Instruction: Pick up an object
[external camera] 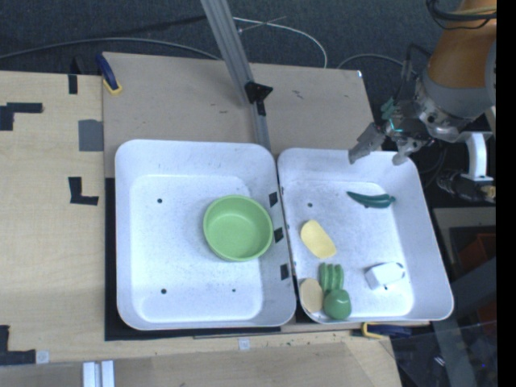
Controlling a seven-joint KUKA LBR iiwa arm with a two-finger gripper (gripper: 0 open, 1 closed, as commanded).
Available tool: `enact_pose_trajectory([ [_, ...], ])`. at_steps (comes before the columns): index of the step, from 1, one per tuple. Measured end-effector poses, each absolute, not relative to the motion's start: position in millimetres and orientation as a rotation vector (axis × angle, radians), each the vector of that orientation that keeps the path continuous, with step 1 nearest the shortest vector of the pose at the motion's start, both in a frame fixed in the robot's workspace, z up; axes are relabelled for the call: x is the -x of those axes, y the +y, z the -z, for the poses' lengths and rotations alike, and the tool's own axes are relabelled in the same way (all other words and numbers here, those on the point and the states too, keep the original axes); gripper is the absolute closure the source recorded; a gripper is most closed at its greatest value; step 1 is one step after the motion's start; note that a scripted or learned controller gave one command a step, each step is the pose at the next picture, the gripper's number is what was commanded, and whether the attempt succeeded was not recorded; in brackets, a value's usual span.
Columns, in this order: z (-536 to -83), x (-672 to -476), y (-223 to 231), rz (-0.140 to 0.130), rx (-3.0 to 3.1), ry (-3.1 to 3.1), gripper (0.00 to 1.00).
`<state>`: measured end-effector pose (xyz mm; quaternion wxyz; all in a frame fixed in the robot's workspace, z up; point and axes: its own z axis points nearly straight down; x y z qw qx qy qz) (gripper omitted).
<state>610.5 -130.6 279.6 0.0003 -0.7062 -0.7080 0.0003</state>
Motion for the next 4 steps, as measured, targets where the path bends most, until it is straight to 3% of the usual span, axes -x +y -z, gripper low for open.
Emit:
enact_pose_trajectory([
  [1, -280, -610.5, -131, -0.001, 2.218, -2.224, 0.00],
  [4, -104, -610.6, -132, -0.009, 2.216, -2.219, 0.00],
])
